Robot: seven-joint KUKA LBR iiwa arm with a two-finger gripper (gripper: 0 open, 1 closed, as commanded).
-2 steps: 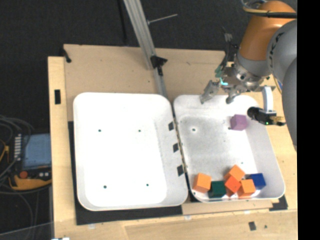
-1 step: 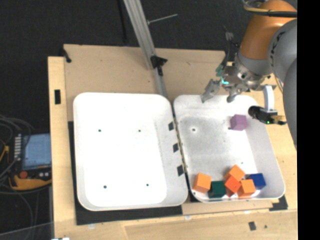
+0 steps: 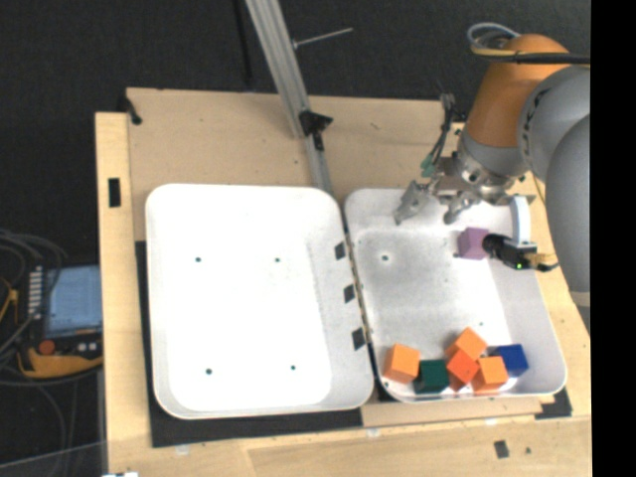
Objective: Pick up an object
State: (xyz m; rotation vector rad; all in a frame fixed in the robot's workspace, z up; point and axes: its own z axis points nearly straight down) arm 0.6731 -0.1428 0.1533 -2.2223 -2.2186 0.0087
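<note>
Orange, green and blue blocks (image 3: 452, 363) crowd the right bin's (image 3: 417, 286) six-o'clock wall; a purple block (image 3: 473, 242) sits at two o'clock, beside the spread, empty gripper (image 3: 433, 205), probably lining up a grab.

Gripper (image 3: 434, 205) above right bin (image 3: 427, 286), fingers (image 3: 408, 208) spread, nothing between

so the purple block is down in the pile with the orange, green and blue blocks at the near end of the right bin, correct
Not quite. The camera view shows the purple block lying apart, near the right bin's far end beside the gripper. The orange, green and blue blocks do cluster at the near end.
</note>
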